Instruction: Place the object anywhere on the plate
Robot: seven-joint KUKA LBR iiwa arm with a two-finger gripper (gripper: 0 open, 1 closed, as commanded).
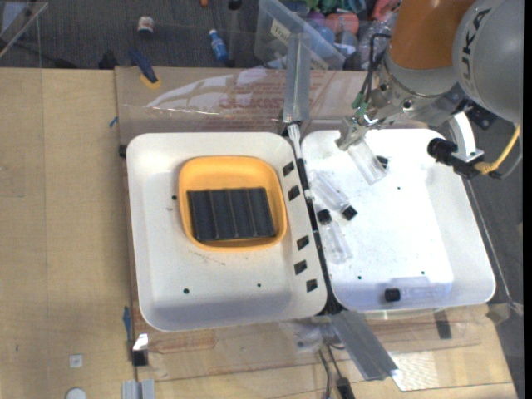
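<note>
A: Since the plate [189, 178] sits in the left bin [150, 248], where's the object rel. to the end effector [359, 140]?

B: Can't name one for sure. Right bin [432, 248] has clear plastic bits w/ black caps, approx. centre-left, e.g. one [332, 198] below and left of the end effector, long axis running diagonal, upper-left to lower-right. Another clear piece [366, 163] lies just under the tip.

A: Touching it?

B: Looks close, maybe touching; can't tell. Transparent stuff blurs there.

A: Open or closed? Holding anything?

B: Can't tell either way; nothing visibly gripped.

A: Plate direction?

B: Left, across the divider [299, 189]. A dark ridged item [231, 214] already lies on it.
</note>
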